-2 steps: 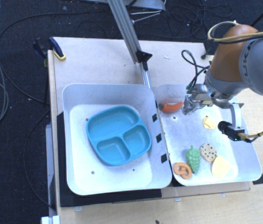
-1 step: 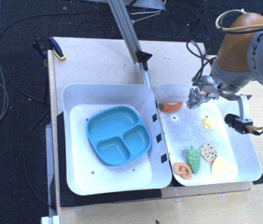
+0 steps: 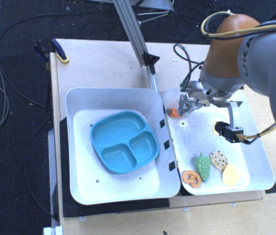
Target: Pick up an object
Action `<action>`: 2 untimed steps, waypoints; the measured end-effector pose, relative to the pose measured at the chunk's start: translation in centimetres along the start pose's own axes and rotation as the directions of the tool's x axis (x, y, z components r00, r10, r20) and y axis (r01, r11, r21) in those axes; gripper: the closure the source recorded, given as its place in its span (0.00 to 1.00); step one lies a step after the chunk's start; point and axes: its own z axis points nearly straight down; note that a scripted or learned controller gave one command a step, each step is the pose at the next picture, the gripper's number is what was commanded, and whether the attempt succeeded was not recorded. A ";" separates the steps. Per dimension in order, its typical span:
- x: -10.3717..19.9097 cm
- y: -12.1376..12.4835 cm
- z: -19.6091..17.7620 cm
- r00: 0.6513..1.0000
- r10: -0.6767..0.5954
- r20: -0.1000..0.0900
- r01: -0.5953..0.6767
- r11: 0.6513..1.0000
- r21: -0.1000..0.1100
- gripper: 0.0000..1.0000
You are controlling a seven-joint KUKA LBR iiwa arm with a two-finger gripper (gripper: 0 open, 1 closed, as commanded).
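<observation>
The claw (image 3: pixel 185 105) hangs low over the upper left corner of the right bin (image 3: pixel 255 146), and a small orange toy (image 3: pixel 174 113) lies just beside its tips, close to the bin's left wall; whether the fingers stand open or closed cannot be told from this slant, and nothing shows plainly between them. Judged from that, the step in hand is the reach or the closing on the orange toy, with no lift begun. The next move calls for the claw to straddle the toy squarely and close without pushing it against the wall, then rise straight. Further down the same bin lie other choices, well apart from the claw: a green bunch of grapes (image 3: pixel 203 167), an orange pretzel (image 3: pixel 192 178) touching or just beside it, a speckled cookie (image 3: pixel 218 159) and a pale yellow piece (image 3: pixel 231 175). The left bin (image 3: pixel 79 106) carries a blue divided plate (image 3: pixel 124 141). Both bins rest on the table (image 3: pixel 103 58).
</observation>
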 end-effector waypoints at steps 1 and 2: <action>6.0 0.2 -0.4 1.000 0.000 0.001 0.000 1.000 -0.001 1.00; 12.3 -0.3 -1.0 1.000 -0.001 0.000 0.001 1.000 -0.001 1.00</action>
